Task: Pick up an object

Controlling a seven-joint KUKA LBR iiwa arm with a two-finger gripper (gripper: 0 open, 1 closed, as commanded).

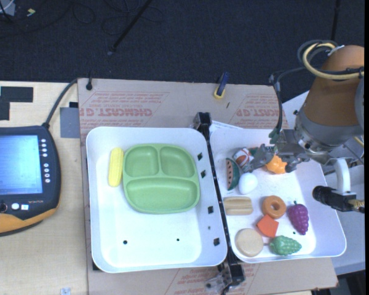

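Observation:
My gripper (275,157) hangs over the far part of the right bin (323,189), reaching in from the right below the orange band. A small orange toy (275,165) sits between its dark fingers, and the gripper is shut on it. Just left of it lie a red-and-white piece (242,159), a watermelon slice (232,174) and a white egg (248,182). Nearer the front are a bread roll (237,205), a donut (273,207), purple grapes (299,217), an orange-red wedge (267,226), a tan round biscuit (249,243) and a green leafy piece (285,246).
The left bin (147,251) holds a green divided plate (160,178) and a yellow corn cob (115,166) beside it. A dark divider (213,189) runs between the bins. A tablet pendant (18,174) lies on the bench at far left.

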